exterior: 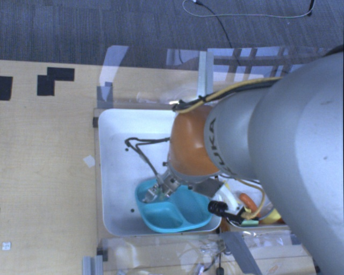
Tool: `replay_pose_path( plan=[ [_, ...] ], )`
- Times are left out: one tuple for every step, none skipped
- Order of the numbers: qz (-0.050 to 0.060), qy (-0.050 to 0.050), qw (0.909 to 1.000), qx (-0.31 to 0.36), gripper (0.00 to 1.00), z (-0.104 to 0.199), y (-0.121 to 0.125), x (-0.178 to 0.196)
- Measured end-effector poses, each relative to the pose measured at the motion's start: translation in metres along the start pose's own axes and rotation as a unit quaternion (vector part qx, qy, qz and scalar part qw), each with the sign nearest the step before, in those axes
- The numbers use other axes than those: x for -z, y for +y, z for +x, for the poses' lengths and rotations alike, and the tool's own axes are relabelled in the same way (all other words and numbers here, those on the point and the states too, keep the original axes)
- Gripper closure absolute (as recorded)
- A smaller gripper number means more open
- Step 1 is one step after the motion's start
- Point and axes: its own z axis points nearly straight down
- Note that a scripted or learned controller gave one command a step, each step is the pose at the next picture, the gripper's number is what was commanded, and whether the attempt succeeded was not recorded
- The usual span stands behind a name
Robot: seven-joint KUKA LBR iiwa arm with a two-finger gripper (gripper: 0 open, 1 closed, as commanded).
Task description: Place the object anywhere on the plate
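Camera view from above the bench: the grey KUKA arm (pixel 290 139) sweeps in from the right, and its orange band (pixel 188 145) sits over the middle of the left white bin (pixel 115 177). The gripper (pixel 153 194) is low over the near left part of a turquoise divided plate (pixel 180 215). Its tip is at or just above the plate's upper-left rim, and contact cannot be confirmed. Whether the gripper is open or closed, and whether it has hold of anything, cannot be told, because the wrist hides much of it and the tip is a small pale blur.

The plate lies in the left bin's near right corner, close to the front wall, and its two visible compartments appear bare. A thin dark cable (pixel 141 146) loops across the bin's white floor toward the gripper.

In the narrow strip of the right bin (pixel 263 228) that shows under the arm, an orange piece (pixel 247 201) lies just beside a yellow piece (pixel 272 217), both well apart from the plate. Which item is the object to be placed cannot be told. No item is seen resting on the plate.

The pale wooden bench (pixel 48 177) carries black block markings (pixel 54 80) at its far left. A white cord (pixel 242 14) trails over the dark carpet beyond.
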Motion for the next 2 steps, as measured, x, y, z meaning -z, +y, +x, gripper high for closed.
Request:
replay_pose_path(
  plan=[
    [-0.012,-0.007,0.9894,0.145,0.0,-0.022,0.024,-0.02],
    [0.004,0.003,0.9879,0.155,0.0,-0.057,-0.003,0.059]
  ],
)
